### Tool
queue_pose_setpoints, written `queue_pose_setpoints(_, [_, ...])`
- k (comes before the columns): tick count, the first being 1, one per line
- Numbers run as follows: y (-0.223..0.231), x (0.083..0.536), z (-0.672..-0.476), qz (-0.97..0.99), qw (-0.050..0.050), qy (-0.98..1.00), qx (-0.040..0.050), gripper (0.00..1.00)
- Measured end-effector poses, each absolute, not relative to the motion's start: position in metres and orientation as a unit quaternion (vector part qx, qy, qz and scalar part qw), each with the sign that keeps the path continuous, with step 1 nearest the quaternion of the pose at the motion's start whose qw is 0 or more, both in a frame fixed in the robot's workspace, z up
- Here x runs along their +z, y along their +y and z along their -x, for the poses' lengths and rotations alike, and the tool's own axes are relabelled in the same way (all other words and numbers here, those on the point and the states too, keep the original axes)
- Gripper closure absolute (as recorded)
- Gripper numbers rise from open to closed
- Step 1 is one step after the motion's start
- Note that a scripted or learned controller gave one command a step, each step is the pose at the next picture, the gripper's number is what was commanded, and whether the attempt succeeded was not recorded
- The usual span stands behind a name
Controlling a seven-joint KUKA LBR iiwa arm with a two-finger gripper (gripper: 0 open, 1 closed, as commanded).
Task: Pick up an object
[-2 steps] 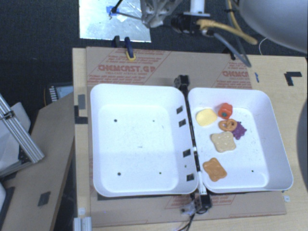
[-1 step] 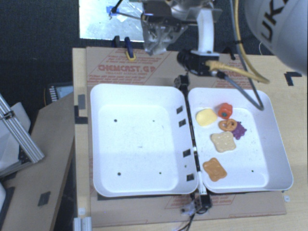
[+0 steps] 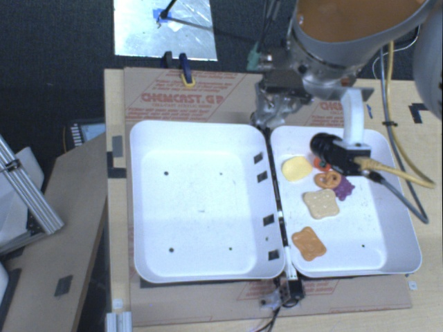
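Camera view shows you the jaws (image 3: 271, 118) at twelve o'clock over the bins' divider; whether they're released, you cannot tell. Yellow piece (image 3: 297, 168) lies in the right bin (image 3: 394, 237), near two crackers.
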State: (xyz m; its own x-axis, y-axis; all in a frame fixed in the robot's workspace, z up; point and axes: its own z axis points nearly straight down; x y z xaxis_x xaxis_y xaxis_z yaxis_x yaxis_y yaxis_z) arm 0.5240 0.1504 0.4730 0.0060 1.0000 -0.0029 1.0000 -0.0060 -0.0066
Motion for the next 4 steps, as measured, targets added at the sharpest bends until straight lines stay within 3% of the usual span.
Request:
queue_pose_setpoints(1, [0.154,0.476,-0.485,0.706,0.0,-0.709,-0.001,1.0])
queue_pose_setpoints(2, [0.199,0.508,-0.488,0.705,0.0,-0.709,-0.0025,1.0])
queue_pose_setpoints(3, [0.236,0.536,-0.554,0.705,-0.002,-0.709,-0.0036,1.0])
queue_pose_setpoints(4, [0.16,0.535,-0.557,0.709,-0.001,-0.705,-0.0003,1.0])
